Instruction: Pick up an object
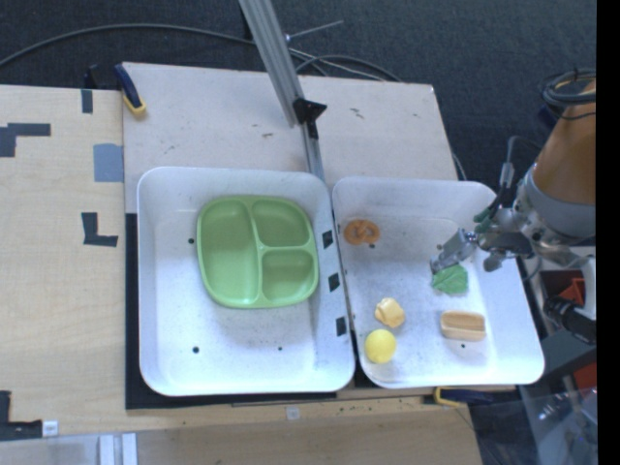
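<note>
My claw (452,256) just above green leafy thing (449,280), which lies slightly nearer; grip state unclear, probably touching

We see a pale wooden bench (281,124) carrying two shallow white bins side by side: the left bin (165,289) and the right bin (504,356), their inner rims touching. A blue and yellow clamp (131,90) sits at the bench's far left corner. Black and grey tape marks (102,163) lie on the boards to the left.
</note>
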Available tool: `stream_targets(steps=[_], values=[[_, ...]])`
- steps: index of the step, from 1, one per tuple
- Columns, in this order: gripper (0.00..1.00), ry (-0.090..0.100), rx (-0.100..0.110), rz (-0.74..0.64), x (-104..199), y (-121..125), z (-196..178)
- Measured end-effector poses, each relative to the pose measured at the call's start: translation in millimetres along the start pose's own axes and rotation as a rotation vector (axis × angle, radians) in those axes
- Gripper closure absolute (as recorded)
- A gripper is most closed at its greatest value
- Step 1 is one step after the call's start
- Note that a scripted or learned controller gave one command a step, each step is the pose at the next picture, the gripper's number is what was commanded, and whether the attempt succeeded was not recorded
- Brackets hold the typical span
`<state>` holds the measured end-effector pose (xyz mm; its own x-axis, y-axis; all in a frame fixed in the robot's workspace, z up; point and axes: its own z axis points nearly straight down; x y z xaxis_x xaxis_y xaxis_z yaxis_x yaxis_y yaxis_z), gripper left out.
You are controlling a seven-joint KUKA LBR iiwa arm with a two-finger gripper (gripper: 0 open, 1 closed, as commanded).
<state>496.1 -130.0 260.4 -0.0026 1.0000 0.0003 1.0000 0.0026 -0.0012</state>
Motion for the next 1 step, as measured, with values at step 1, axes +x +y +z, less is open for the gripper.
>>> stream_targets(steps=[1], values=[[0.0,0.0,0.0,0.0,-0.1,0.0,0.0]])
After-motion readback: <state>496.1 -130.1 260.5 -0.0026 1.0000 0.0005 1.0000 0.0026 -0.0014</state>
